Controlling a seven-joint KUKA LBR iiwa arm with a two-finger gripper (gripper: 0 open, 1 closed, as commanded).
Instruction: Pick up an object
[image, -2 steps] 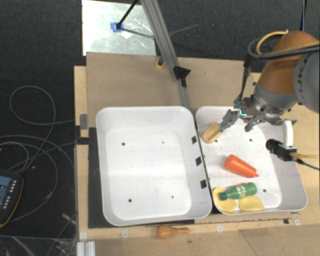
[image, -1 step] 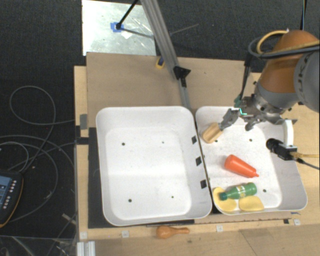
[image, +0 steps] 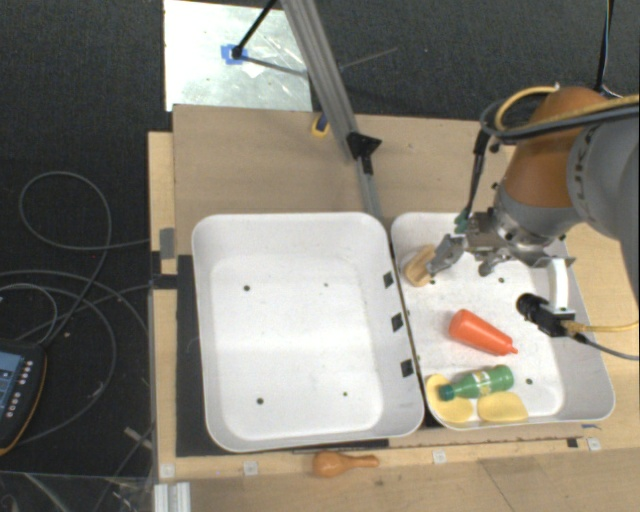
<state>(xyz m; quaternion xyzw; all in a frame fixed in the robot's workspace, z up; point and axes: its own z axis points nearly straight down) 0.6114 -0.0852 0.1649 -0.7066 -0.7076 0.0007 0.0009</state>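
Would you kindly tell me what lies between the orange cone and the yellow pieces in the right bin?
In the camera view, a green bottle lies on its side between the orange cone and the yellow pieces.

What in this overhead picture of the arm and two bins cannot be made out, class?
- Gripper: finger state unclear in the camera view, small and seen from above.
- Tan object: partly covered by the gripper; identity and contact unclear.
- Green bottle label: too small to read.
- Right bin: its far side hidden by the arm.

Tan pear-shaped thing (image: 344, 462) on bench edge, handheld pendant (image: 18, 382) — cables (image: 70, 290)
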